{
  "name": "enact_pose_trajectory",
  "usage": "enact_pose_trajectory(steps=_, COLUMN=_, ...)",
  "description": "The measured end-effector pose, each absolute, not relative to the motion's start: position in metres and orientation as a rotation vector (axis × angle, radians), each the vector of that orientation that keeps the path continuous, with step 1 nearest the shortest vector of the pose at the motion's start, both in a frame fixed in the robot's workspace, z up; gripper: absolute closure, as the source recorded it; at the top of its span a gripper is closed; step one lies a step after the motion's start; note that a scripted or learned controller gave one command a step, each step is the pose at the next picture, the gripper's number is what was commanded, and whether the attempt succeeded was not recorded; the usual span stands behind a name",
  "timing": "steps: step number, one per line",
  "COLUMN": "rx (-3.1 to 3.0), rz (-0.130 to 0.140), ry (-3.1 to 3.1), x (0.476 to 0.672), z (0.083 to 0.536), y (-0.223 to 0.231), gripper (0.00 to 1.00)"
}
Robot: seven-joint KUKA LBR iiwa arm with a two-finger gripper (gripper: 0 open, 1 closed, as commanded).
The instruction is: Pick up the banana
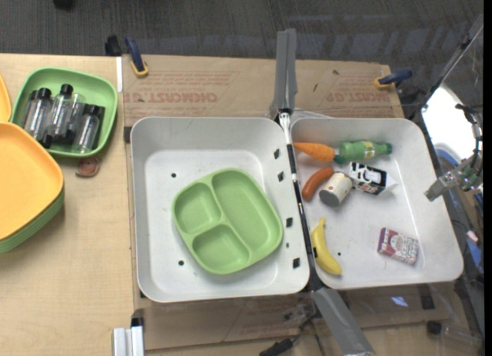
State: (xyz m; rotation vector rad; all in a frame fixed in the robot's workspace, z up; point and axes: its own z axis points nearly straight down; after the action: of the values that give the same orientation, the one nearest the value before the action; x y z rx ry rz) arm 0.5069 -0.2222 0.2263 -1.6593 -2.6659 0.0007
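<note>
We start at the gripper (452, 181): what looks like it sits at the right rim of the right bin (430, 154), grey and partly cut off by the frame edge. At this angle we cannot tell whether it is open or closed, and we see nothing held in it.

Nearest to it, a pink box (398, 245) lies flat on the bin floor, lower right. Further left, a black-and-white packet (370, 178) touches a small cup (335, 189) lying on its side. A sausage (316, 182) lies just beside the cup. Above them, a carrot (315, 150) and a green bottle (364, 149) lie end to end near the back wall.

The banana (324, 248) lies in the right bin's lower left corner, along the wall by the divider, well apart from the gripper.

The left bin (154, 193) holds a green divided plate (227, 220). On the bench at far left, a green tray (65, 111) holds vials, next to stacked orange plates (27, 185).
</note>
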Motion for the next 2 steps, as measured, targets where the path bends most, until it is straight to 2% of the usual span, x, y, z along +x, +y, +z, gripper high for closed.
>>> enact_pose_trajectory(steps=1, rx=-1.474, rz=0.000, ry=-2.777, x=0.4840, z=0.2831, y=-0.2187, gripper=1.00)
enact_pose_trajectory(steps=2, rx=-1.395, rz=0.001, ry=-2.818, x=0.4791, z=0.2878, y=-0.2225, gripper=1.00)
